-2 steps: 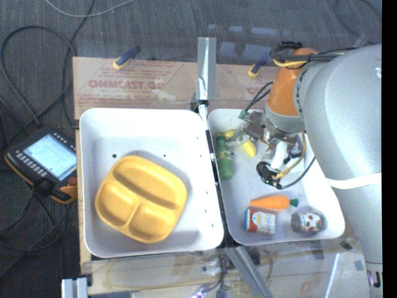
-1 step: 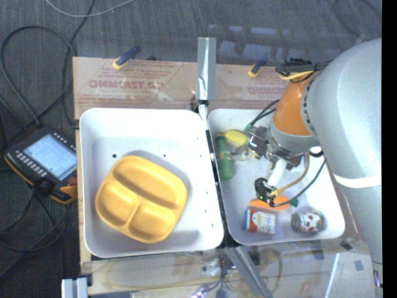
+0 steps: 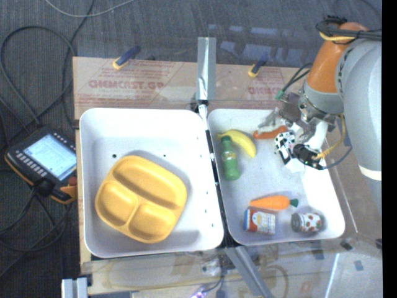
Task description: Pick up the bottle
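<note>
The green bottle lies on its side along the left wall of the right bin, cap end toward the back. A yellow banana curves just to its right, close to its top end. My gripper hangs over the back right of that bin, well to the right of the bottle and beyond the banana. A small orange-red object and a black-and-white spotted object lie right under it. Nothing can be seen held in it.
An orange carrot, a red-labelled can and a dark jar lie along the front of the right bin. The left bin holds a yellow divided tray. A metal post rises behind the divide between the bins.
</note>
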Tool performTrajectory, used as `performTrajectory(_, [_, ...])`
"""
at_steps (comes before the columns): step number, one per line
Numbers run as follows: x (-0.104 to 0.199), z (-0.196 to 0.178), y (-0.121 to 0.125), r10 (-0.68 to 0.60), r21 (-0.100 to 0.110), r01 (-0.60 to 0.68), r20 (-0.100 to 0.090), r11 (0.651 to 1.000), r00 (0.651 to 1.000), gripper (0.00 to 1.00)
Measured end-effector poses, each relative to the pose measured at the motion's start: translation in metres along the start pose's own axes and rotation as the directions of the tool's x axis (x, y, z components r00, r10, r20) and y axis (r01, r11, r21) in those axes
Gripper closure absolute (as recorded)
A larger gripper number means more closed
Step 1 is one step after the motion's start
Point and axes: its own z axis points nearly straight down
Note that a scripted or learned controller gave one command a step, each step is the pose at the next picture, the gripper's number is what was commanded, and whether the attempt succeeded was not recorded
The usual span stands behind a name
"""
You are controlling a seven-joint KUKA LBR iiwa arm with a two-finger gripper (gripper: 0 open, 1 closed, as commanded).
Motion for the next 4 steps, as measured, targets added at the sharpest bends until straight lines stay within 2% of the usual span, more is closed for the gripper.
performTrajectory(1, [0.031,0.046,-0.065,0.095,0.002,-0.095,-0.001,0.995,0.995,0.00])
performTrajectory(2, [0.039,0.076,-0.058,0.161,-0.007,-0.161,-0.006,0.987,0.987,0.00])
performTrajectory(3, [-0.001,0.069,-0.037,0.075,0.001,-0.075,0.001,0.997,0.997,0.00])
performTrajectory(4, [-0.002,0.064,-0.039,0.074,0.008,-0.074,0.006,0.997,0.997,1.00])
